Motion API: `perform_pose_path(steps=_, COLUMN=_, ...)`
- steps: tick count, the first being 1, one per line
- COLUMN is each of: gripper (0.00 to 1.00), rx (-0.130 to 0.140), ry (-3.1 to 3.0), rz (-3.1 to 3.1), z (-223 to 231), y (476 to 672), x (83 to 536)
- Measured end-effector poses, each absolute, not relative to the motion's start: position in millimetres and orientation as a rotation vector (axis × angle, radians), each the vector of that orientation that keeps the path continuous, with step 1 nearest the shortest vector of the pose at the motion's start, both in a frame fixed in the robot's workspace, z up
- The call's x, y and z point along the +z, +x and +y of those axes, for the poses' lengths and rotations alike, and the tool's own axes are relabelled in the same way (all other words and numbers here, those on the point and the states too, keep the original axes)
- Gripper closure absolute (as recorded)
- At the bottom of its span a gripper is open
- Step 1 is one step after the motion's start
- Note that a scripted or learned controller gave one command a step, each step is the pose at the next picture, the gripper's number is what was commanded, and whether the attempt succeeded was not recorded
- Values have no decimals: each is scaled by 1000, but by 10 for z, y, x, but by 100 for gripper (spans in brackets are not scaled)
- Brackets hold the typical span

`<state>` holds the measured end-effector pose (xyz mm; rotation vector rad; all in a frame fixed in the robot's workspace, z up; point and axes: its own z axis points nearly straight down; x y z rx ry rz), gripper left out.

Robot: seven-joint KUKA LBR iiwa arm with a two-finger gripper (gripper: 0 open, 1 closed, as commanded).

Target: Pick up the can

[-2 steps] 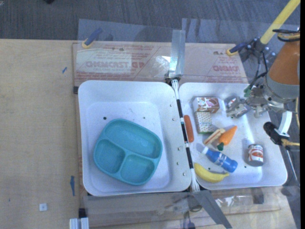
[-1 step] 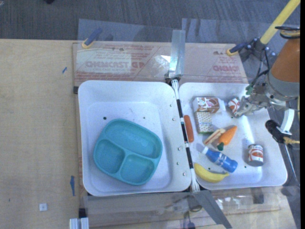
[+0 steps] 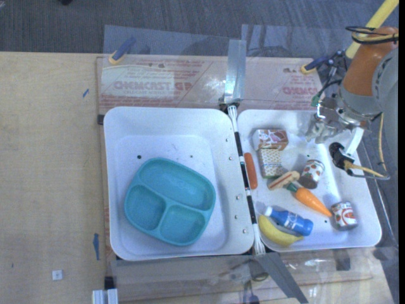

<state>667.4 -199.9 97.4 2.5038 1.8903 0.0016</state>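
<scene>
The can (image 3: 343,215) is small, with a red and white label. It lies on its side near the front right corner of the right bin (image 3: 370,230), just right of the carrot's tip. My gripper (image 3: 321,129) hangs over the far right part of that bin, well behind the can and apart from it. The grey arm with its orange band (image 3: 366,68) reaches in from the upper right. Nothing shows between the gripper and the bin floor under it.
The right bin also holds a patterned carton (image 3: 271,139), a second small box (image 3: 272,161), a sausage (image 3: 250,170), a hot dog (image 3: 283,180), a brown and white toy (image 3: 312,171), a carrot (image 3: 311,199), a blue bottle (image 3: 290,220) and a banana (image 3: 278,232). A teal divided plate (image 3: 169,200) lies in the left bin.
</scene>
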Motion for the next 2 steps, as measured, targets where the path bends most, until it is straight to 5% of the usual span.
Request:
perform_pose_path(steps=1, gripper=0, rx=7, ry=2506, rz=1899, z=-1949, y=6685, x=971)
perform_pose_path(steps=2, gripper=0, rx=13, ry=2470, rz=1953, z=-1948, y=6162, x=874)
